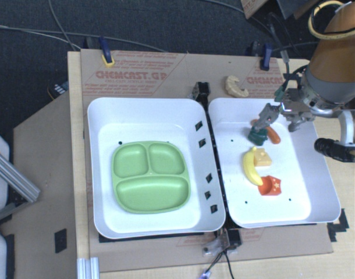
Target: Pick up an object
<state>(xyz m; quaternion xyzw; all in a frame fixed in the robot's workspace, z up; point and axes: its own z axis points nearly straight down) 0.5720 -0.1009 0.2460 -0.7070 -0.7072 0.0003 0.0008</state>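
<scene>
The right bin (pixel 300 182) holds a dark green toy (pixel 258 136) touching a small orange piece (pixel 273 136), a yellow banana (pixel 251 168) with a yellow block (pixel 261 157) against its top, and a red pepper-like piece (pixel 270 186). My gripper (pixel 281 120) hovers over the bin's upper right part, just above and right of the green toy and orange piece. Its fingers are spread open, one finger (pixel 267 114) reaching toward the green toy, with nothing between them.
A green divided plate (pixel 150 176) lies in the left bin (pixel 102 156). A beige object (pixel 236 86) sits on the cardboard behind the bins. Blue clamps (pixel 107 54) hold the board's back edge. The arm's body (pixel 334 63) fills the upper right.
</scene>
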